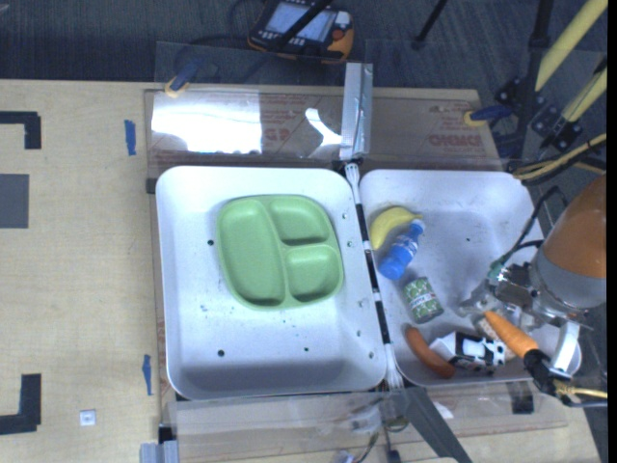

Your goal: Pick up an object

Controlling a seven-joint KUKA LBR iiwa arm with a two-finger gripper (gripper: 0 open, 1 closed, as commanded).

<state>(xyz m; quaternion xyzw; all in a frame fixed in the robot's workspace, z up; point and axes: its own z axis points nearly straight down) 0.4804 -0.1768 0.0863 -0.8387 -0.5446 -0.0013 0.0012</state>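
Observation:
The right bin (463, 205) holds a yellow banana (389, 222), a blue bottle (400, 251), a small green-and-white can (421, 298), a red-orange sausage-shaped thing (429, 351), a black-and-white toy (479, 349) and an orange carrot (513, 335). My gripper (501, 309) is low over the bin's near right corner. It sits right at the carrot's upper end, close beside the black-and-white toy. The wrist hides how it stands against the carrot.
In the left bin (183, 287) lies a green divided plate (280, 249). A clear upright panel (289, 123) stands behind both bins. The grey arm with its orange band (581, 239) overhangs the right bin's right rim, with cables trailing beside it.

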